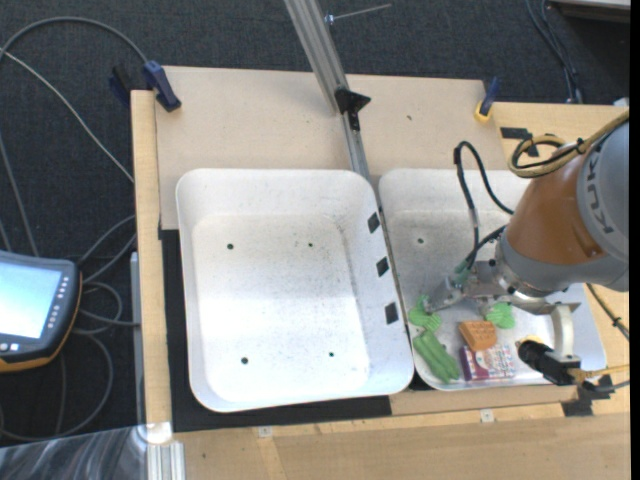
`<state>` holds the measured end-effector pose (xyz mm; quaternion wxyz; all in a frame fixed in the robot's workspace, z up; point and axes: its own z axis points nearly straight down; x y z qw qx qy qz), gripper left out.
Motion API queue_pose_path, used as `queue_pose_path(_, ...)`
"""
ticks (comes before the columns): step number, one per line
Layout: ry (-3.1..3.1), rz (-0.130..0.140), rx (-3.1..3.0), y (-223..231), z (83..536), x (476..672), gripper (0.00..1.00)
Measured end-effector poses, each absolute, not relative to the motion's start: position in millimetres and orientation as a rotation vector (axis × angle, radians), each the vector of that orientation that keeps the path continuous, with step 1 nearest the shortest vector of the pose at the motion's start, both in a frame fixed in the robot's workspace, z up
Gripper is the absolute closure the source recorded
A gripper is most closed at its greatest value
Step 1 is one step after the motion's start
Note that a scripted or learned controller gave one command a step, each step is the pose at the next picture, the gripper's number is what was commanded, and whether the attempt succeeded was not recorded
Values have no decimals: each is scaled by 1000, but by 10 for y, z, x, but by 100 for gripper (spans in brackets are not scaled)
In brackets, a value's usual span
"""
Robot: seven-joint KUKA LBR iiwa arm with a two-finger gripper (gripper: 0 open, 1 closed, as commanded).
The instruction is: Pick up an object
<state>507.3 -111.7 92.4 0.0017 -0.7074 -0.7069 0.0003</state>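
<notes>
My gripper (452,293) reaches into the right bin (420,208) from the right, low over its front half. Just below it lie several green pieces: one (426,320) near the bin's left wall, a longer one (436,354) toward the front, and one (501,315) beside the wrist. An orange block (478,333) sits in front of the gripper, with a purple and white packet (488,363) next to it at the front edge. Nothing shows between the fingers.
The left bin (275,288) is a wide white tray with dark specks. A metal pole (325,63) slants up from between the bins. Clamps sit at the board's back corners. A tablet (30,308) rests off the bench at left.
</notes>
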Motion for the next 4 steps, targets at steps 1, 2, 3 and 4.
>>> queue_pose_path(1, -2221, -3, -2220, -1113, 1038, 5083, 100)
queue_pose_path(2, -2227, -6, -2224, -1162, 1630, 5174, 100)
queue_pose_path(3, -2228, -6, -2224, -1201, 2176, 5286, 100)
queue_pose_path(4, -2226, -3, -2222, -1199, 2324, 5295, 100)
